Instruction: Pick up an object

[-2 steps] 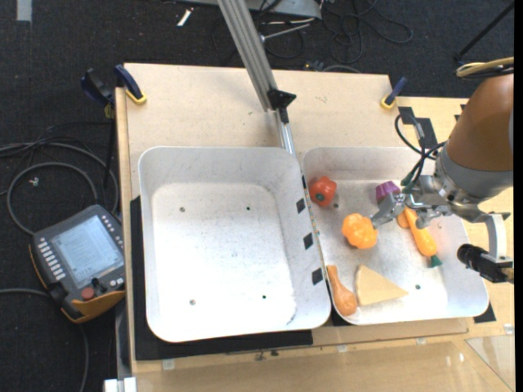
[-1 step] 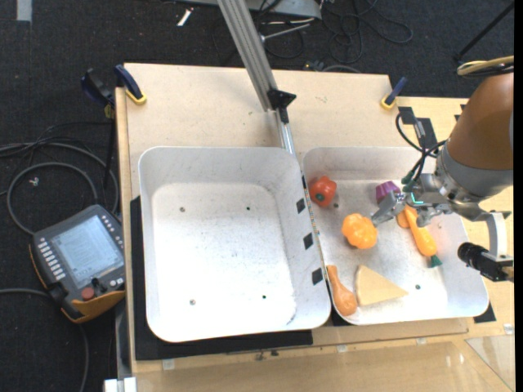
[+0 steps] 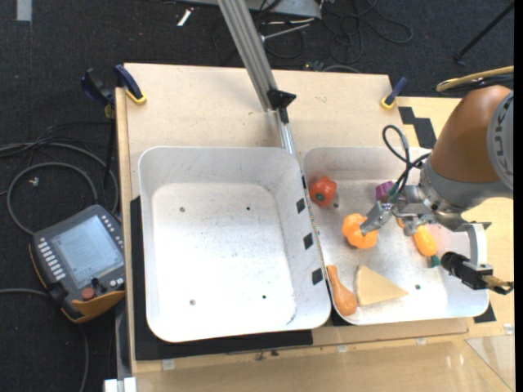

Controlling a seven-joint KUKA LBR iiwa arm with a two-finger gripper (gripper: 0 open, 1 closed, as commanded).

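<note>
Several small objects lie in the right bin (image 3: pixel 458 305). Near its far left sits a red round fruit (image 3: pixel 324 189), with an orange round object (image 3: pixel 356 230) in front of it. A small purple piece (image 3: pixel 383 190) and an orange-yellow piece (image 3: pixel 424 241) lie further right. Along the near side rest an orange carrot-like object (image 3: pixel 342 291) and a tan wedge (image 3: pixel 378 287). My gripper (image 3: pixel 375 220) reaches down from the right, its tip right at the orange round object's right side. Nothing is visibly lifted.
The left bin (image 3: pixel 155 243) sits beside the right one, a shared rim between them. A metal pole (image 3: pixel 249 43) slants over the bench's far side. Clamps (image 3: pixel 131 84) hold the bench corners. A teach pendant (image 3: pixel 79 256) lies on the floor at left.
</note>
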